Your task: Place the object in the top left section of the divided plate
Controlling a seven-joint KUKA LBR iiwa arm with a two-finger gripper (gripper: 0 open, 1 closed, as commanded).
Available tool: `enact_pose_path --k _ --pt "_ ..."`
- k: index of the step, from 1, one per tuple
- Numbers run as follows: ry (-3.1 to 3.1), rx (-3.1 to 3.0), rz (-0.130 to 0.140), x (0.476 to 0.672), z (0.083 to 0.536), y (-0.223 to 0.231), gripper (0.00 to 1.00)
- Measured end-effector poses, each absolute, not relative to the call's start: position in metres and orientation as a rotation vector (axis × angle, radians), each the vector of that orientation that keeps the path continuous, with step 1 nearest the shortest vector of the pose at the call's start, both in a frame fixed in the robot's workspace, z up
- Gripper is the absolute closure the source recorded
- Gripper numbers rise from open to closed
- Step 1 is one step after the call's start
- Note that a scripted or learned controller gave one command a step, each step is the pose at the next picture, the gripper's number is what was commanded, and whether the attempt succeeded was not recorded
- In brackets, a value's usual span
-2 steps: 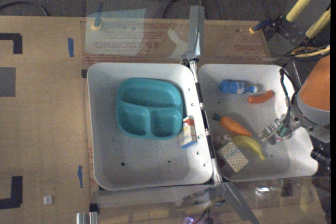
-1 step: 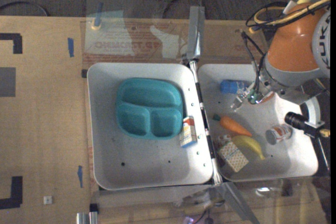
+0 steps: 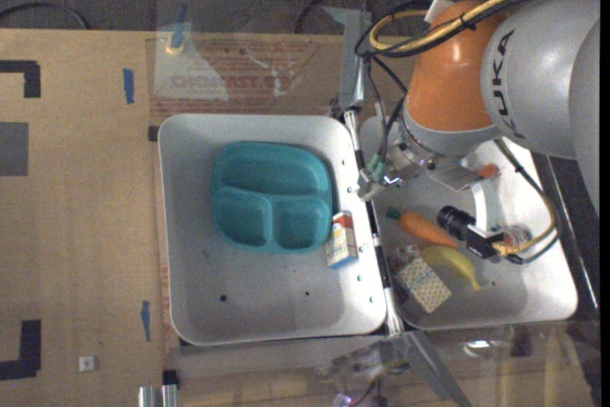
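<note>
Hovering low at the seam between the two bins, the gripper (image 3: 379, 172) sits tucked under the orange band (image 3: 448, 76) of the arm (image 3: 538, 62), on the right bin's (image 3: 558, 300) side of the shared wall. The wrist hides most of it from above, so I cannot tell whether it is open or closed, and nothing can be seen held in it. A small greenish glint beside it is too small to identify. The teal plate (image 3: 272, 195) lies across the wall from the gripper, in the left bin (image 3: 181, 205). It lies flat, which keeps it ready as the target, and all three of its sections look bare, so the placing is not yet done. A small carton (image 3: 341, 241) stands just beside the plate's rim, on the gripper's side. Which item is meant to be moved is not given. The carrot (image 3: 427, 228), lying loose near the gripper on the bin floor, is my best guess. The banana (image 3: 453, 267) and a checkered square (image 3: 422, 284) lie further off beyond the carrot, close together. My judgement is that this is the picking stage, with the carry over the wall to follow.
</note>
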State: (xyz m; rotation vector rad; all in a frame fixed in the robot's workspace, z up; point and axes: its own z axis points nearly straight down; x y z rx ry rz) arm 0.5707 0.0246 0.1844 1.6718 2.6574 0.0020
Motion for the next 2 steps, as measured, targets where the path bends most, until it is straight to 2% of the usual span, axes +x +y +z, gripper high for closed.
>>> enact_pose_path --k 1,2 --pt "2.802 1.426 -0.001 0.49 0.196 0.028 1.0" --pt "2.812 1.404 -0.001 0.479 0.151 0.107 1.0"
